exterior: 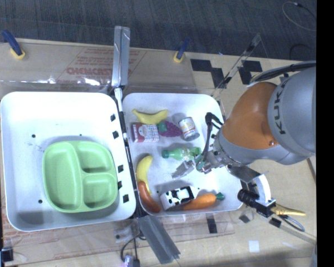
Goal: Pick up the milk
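Note:
The milk (178, 194) is a small black-and-white patterned carton lying near the front wall of the right bin (211, 102), between a sausage and a carrot. My gripper (187, 167) hangs just above and slightly right of the carton, between it and a green bottle (181, 152). I see nothing held in it. The grey and orange arm (256, 127) reaches in over the bin's right wall.
The right bin also holds a banana (150, 115), a red carton (145, 132), purple grapes (170, 128), a can (188, 128), a second banana (143, 168), a sausage (147, 198) and a carrot (203, 200). A green divided plate (80, 176) lies in the left bin (22, 110).

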You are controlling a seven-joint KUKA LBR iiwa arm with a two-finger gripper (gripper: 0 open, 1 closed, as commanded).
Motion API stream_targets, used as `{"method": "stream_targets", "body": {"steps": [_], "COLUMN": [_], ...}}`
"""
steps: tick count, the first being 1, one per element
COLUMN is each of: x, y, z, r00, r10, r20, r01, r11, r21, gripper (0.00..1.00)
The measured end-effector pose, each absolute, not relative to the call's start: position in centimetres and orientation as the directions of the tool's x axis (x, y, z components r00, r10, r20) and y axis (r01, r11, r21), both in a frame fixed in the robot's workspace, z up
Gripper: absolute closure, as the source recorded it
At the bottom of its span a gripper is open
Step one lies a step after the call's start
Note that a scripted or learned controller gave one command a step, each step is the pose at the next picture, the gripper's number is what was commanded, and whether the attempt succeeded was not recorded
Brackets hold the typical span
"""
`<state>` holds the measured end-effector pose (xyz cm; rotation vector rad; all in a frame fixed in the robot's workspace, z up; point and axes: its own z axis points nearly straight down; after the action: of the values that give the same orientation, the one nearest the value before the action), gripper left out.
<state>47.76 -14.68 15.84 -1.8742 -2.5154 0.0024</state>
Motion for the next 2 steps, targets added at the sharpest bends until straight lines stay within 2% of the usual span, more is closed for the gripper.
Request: {"method": "stream_targets", "body": {"steps": [1,2], "x": [47.58,47.61], "y": [-11.93,-11.92], "z": [9.04,10.00], "r00": [-0.570,-0.574], "r10": [0.822,0.819], "r20": [0.004,0.005], "r01": [0.822,0.819], "r11": [0.570,0.574], "r21": [-0.003,-0.003], "gripper": [0.00,1.00]}}
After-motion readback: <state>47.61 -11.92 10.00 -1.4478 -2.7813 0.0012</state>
